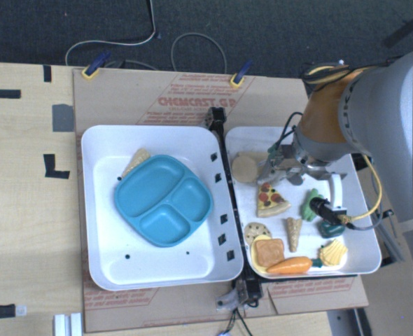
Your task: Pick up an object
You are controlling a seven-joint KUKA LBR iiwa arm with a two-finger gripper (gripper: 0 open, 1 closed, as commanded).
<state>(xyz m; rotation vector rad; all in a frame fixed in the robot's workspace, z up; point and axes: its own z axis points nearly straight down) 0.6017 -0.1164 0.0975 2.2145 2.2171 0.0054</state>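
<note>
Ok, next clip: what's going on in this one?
A KUKA arm reaches in from the right over the right bin, which holds toy food. Its gripper sits low near a pizza slice and a round tan piece; whether it holds anything can't be told. The left bin holds a blue divided plate.
</note>
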